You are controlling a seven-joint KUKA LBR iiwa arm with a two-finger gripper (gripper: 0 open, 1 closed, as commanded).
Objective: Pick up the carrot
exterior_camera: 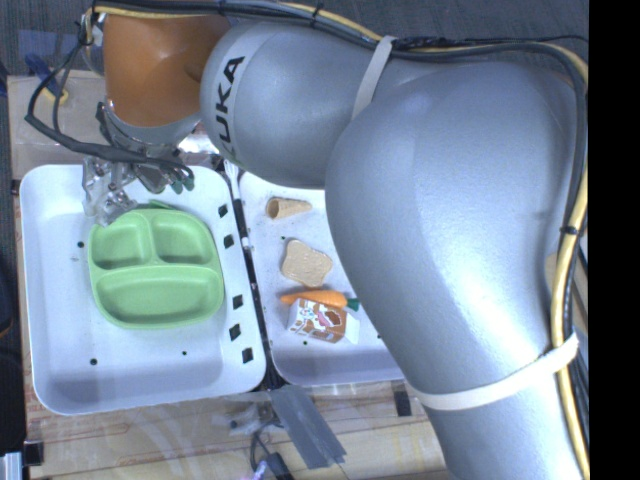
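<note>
end effector (112,190) sits over the left bin (50,268), at the far rim of the green divided plate (156,268) — i cannot tell its state. carrot (318,297) lies in the right bin (330,368), touching a snack packet (318,320), a bread slice (305,263) just beyond. risk: grabbing the packet instead, so tightly are they crowded. arm bulk hides much of the right bin.

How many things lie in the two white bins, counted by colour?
Green: 1, the divided plate in the left bin
Tan: 2, the cone and the bread slice in the right bin
Orange: 1, the carrot
Printed white and orange: 1, the small packet
Total: 5
</note>
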